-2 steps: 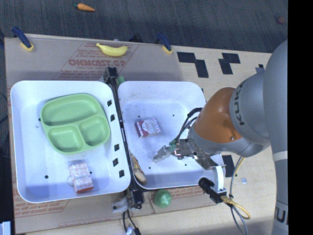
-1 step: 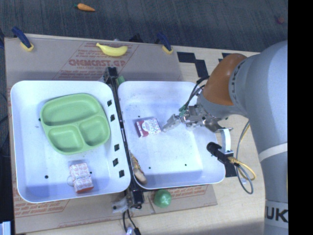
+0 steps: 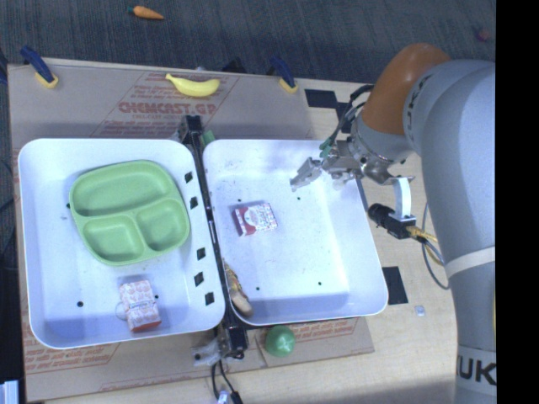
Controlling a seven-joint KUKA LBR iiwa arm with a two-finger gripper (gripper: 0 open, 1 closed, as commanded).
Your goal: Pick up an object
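Claw (image 3: 305,175) hangs over the right bin (image 3: 358,251), fingers slightly spread, pinching nothing and touching nothing visible. Red-and-white packet (image 3: 254,219) lies just below-left of it, apart.

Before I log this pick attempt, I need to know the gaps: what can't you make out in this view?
- Gripper: its fingers are small and blurred over the right bin, so whether they are open is unclear.
- Red packet: print too small to read.
- Brown item at the bin divider: partly tucked against the wall, identity unclear.
- Arm: cut off by the picture's lower edge.
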